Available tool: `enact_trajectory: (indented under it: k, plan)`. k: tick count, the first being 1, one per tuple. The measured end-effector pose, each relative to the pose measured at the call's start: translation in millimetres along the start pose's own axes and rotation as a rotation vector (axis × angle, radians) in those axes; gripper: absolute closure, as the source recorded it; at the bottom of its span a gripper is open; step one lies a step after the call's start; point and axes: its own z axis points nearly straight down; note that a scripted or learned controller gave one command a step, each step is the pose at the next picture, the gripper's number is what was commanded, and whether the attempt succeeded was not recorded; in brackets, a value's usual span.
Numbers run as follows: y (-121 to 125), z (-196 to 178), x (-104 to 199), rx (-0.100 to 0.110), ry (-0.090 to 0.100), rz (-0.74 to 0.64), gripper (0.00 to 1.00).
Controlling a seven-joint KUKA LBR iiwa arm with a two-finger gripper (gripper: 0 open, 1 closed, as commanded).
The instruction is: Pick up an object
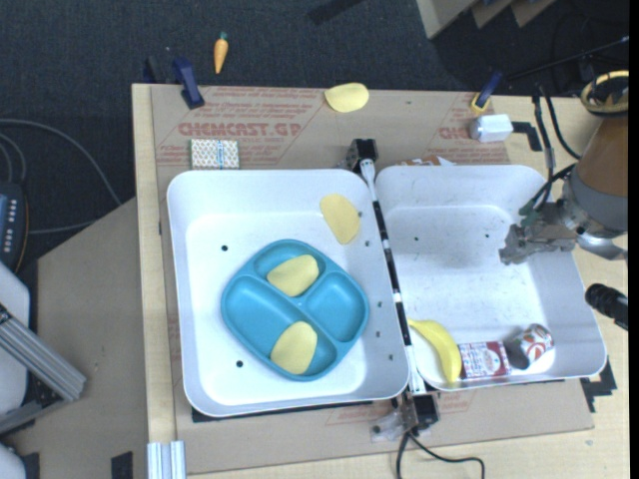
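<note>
The surface (150, 267) carries two shallow white bins side by side. The arm (604, 173) enters from the right of the camera view, and its gripper (524, 239) hangs over the upper right part of the right bin (449, 193). The gripper appears as a dark grey cluster; whether it is apart or together cannot be told, and nothing is visible within it.

The candidate objects in the right bin lie along its near edge, well apart from the gripper. A banana (439, 347) rests in the near left corner, against the wall that adjoins the left bin. Just beside it lies a flat red-and-white packet (484, 359), and next to that a small can (529, 345) on its side. The print on packet and can is too small to read.

The left bin (200, 218) holds a blue divided plate (339, 312) with two yellow pieces in its compartments, one at the upper centre (294, 274) and one at the lower centre (295, 347). A third yellow piece (340, 217) lies on the bin floor near the far right corner.

Outside the bins, a yellow item (346, 97) and a patterned square (215, 153) lie on the surface at the far side, and blue clamps (187, 83) grip its far edge. A toy carrot (221, 53) lies on the dark floor beyond. The arm's upper links are cut off at the right.
</note>
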Motion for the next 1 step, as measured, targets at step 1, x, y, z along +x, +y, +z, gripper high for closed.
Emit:
enact_trajectory:
  k: [1]
  plan:
    - [-38.6, -29.3, 75.0, 0.004, 0.002, 0.000, 1.00]
